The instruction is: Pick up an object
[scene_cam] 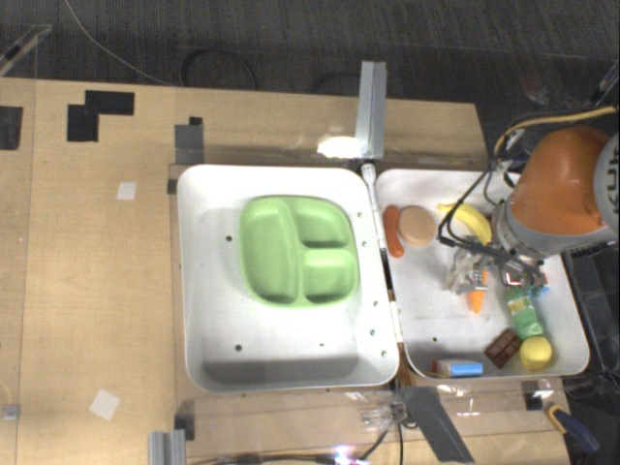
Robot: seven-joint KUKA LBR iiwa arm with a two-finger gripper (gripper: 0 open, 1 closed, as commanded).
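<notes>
Around the green divided tray (295,250) the left bin (208,356) floor lies bare on every side — widest toward the near wall. Right of the tray, past the bins' shared rim, small items crowd the right bin (426,356) under the arm (557,197) — bare floor only near that rim.

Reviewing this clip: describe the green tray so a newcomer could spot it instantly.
Start with the two white bins side by side and take the left bin. The green tray lies near its middle, a rounded pale-green plate split into three compartments. It is far bigger than the small items crowding the right bin.
</notes>
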